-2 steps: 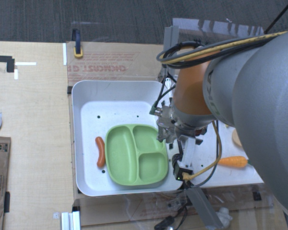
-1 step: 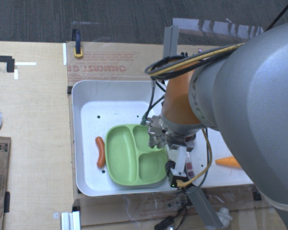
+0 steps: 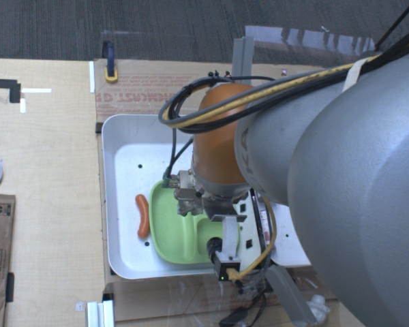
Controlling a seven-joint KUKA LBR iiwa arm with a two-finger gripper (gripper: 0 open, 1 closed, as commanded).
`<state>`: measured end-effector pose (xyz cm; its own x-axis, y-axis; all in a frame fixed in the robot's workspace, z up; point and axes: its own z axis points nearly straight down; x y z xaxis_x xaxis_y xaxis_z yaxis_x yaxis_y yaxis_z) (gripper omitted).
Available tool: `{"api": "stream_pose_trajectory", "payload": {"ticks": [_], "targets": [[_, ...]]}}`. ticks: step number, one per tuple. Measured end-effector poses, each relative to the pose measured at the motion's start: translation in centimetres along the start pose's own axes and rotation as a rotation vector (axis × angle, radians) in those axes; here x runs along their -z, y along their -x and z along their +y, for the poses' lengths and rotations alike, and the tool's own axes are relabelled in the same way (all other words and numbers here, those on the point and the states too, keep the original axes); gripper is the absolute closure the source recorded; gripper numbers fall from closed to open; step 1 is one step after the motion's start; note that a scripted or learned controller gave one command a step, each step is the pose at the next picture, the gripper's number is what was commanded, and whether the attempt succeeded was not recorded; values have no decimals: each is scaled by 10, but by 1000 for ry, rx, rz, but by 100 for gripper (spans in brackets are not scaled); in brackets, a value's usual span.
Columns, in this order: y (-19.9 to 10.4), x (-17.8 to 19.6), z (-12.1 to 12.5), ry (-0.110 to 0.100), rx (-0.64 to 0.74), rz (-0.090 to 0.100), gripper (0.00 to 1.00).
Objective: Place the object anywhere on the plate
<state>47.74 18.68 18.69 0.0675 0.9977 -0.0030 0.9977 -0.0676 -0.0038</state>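
The claw [image 3: 203, 210] hangs over the green plate [image 3: 170, 234], its opening hidden by the wrist, so I cannot tell its state. At nine o'clock from it, the orange sausage [image 3: 143, 216] lies in the white bin [image 3: 123, 169], just beside the plate's edge.

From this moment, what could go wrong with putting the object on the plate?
1. The orange sausage lies on the white bin floor, just beside the green plate, not on it. A grasp so close to the rim may push the plate or roll the sausage away.
2. The arm's wrist covers much of the plate and hides the gripper, so a missed grasp would be hard to see.
3. The sausage lies near the bin wall, which may block a finger.
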Motion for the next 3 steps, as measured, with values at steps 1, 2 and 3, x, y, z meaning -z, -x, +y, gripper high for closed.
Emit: {"api": "stream_pose_trajectory", "payload": {"ticks": [1, 2, 3], "targets": [[-18, 45, -1, 1, 368, -1, 100], [-1, -10, 0, -2, 546, 0, 100], [0, -2, 1, -5, 542, -2, 100]]}}
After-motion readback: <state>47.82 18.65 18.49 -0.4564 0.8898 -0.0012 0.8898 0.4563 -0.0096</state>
